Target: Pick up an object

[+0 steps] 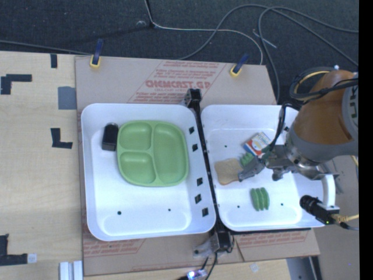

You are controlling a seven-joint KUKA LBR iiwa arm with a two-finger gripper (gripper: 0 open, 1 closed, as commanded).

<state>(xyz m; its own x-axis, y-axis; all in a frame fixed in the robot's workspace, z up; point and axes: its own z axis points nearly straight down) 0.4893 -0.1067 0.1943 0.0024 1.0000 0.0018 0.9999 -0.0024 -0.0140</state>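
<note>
In the right bin (233, 116), gripper (252, 169) low over the floor — state cannot be told. Just left of it, touching, a tan flat piece (227, 171); below, a green pod (260, 198); above, a colourful packet (257, 144).

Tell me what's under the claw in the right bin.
The claw hangs over a tan flat piece, covering its right edge. A colourful packet lies just behind it, a green item in front. Anything directly beneath the claw is hidden.

Green divided plate (153, 153), white bins (99, 214)
</note>
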